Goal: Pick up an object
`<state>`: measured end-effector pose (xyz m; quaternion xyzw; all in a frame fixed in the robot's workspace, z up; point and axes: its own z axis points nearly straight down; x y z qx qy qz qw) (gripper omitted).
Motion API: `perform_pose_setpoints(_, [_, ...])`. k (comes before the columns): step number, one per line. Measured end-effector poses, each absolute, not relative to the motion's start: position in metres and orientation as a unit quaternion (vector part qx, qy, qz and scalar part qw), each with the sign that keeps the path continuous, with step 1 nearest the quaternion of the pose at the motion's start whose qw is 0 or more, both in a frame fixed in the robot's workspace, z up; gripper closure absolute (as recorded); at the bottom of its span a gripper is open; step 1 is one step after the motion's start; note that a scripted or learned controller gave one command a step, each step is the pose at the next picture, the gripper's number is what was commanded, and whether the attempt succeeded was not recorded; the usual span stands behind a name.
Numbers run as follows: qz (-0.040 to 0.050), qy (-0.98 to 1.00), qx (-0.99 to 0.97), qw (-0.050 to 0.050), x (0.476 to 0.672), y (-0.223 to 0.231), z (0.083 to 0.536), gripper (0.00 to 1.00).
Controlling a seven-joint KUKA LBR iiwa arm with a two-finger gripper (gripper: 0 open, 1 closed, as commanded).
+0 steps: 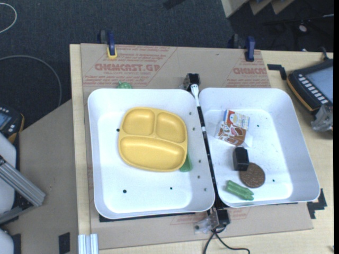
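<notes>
Camera view, fixed overhead at a slant: worktop point(159, 62) carrying 2 shallow white bins side by side, with a black strip running along the seam between them.

Left bin point(106, 194): 1 yellow divided plate point(153, 139) with 3 compartments, lying flat near the bin's centre and towards its right side. 1 small green item point(186, 166) shows just at the plate's lower right edge, mostly hidden beneath it.

Right bin point(286, 120): 1 printed packet point(233, 127), white with red and brown markings, in the upper middle. 1 small black block point(240, 158) below the packet. 1 brown round disc point(252, 175) touching the block's lower right side. 1 green pod-shaped object point(240, 190) near the bin's front edge, just left of and below the disc.

Surroundings: 2 blue clamps point(110, 40) at the worktop's far edge; a handheld control pendant point(315, 86) at the right.

Gripper: state not determinable from this view.
</notes>
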<state>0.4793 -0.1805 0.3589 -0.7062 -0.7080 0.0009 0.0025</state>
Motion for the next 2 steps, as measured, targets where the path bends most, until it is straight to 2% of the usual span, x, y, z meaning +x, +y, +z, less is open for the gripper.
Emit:
perform_pose_setpoints(1, [-0.0010, -0.706, -0.708, -0.006, 0.480, -0.227, 0.432, 1.00])
perform_pose_setpoints(2, [0.0012, -0.708, -0.706, 0.003, 0.479, -0.195, 0.356, 1.00])
